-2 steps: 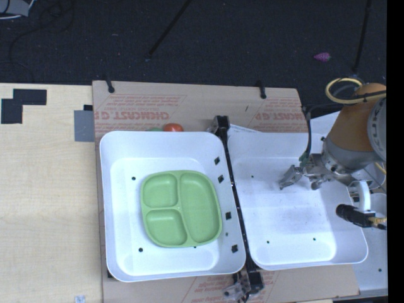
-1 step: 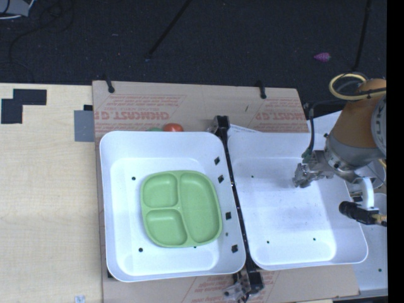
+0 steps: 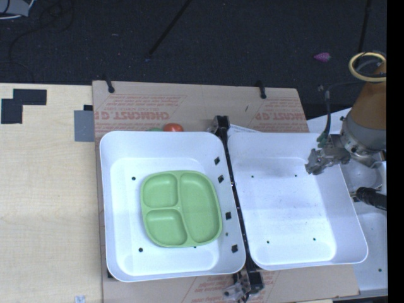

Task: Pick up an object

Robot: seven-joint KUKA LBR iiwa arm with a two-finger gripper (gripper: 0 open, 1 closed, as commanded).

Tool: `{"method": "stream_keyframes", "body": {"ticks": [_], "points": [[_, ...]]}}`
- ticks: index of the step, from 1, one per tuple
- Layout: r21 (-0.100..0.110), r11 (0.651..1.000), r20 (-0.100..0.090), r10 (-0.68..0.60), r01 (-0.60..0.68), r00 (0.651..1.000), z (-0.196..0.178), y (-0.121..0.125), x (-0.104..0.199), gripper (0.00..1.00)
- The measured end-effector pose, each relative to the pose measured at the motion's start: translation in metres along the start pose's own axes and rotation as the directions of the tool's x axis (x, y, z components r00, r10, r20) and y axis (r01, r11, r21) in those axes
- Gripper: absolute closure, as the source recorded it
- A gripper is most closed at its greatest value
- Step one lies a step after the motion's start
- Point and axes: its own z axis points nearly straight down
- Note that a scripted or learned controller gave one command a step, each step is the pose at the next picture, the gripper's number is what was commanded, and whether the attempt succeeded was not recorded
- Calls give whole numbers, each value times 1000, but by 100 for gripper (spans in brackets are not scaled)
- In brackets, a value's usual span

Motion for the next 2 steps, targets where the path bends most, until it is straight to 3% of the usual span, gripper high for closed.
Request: {"method": "stream_keyframes", "body": {"ticks": [2], "points": [[1,1000,-1,-2,2,1000,-94,-1,8,100]]}}
